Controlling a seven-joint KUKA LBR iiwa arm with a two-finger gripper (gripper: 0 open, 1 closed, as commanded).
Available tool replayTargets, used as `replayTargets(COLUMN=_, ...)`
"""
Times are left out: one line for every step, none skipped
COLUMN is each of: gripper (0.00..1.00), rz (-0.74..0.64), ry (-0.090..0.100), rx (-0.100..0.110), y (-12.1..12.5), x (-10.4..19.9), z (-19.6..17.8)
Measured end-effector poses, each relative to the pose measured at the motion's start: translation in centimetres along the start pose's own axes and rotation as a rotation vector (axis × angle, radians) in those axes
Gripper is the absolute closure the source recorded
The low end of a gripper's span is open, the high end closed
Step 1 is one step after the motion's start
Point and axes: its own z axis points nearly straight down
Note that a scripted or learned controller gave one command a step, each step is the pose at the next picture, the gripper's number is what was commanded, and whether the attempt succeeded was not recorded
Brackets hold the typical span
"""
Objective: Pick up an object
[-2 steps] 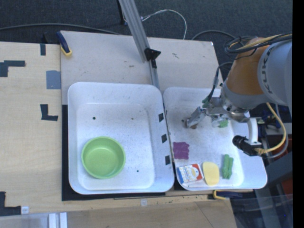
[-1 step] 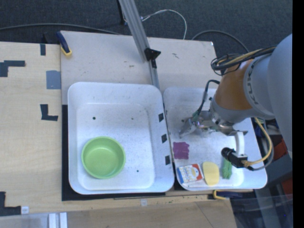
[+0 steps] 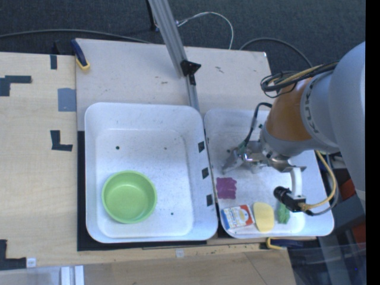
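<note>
From above, a dark grey carpeted floor (image 3: 285,10) fills the top of the scene, with thin cables (image 3: 208,18) looping across it. Below it lies a pale workbench (image 3: 136,76), its surface scuffed and speckled. To the left sits a light wooden board (image 3: 35,177) marked with short strips of dark tape (image 3: 58,140) and a grey patch (image 3: 66,98). A blue and yellow clamp (image 3: 80,54) grips the bench's upper left corner. A slanted grey metal pole (image 3: 169,25) crosses from the top down to the bench, held by a black bracket (image 3: 190,67). The light is even and soft.
</note>
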Motion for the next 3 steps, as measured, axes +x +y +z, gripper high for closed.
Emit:
replayTargets(gripper=1.0, rz=-0.001, ry=0.001, rx=0.001, y=0.0, x=0.1, z=-1.0)
replayTargets(gripper=1.0, rz=-0.001, ry=0.001, rx=-0.003, y=0.2, x=1.0, z=-5.6)
replayTargets(gripper=1.0, rz=0.0, ry=0.0, rx=-0.005, y=0.3, x=1.0, z=-10.9)
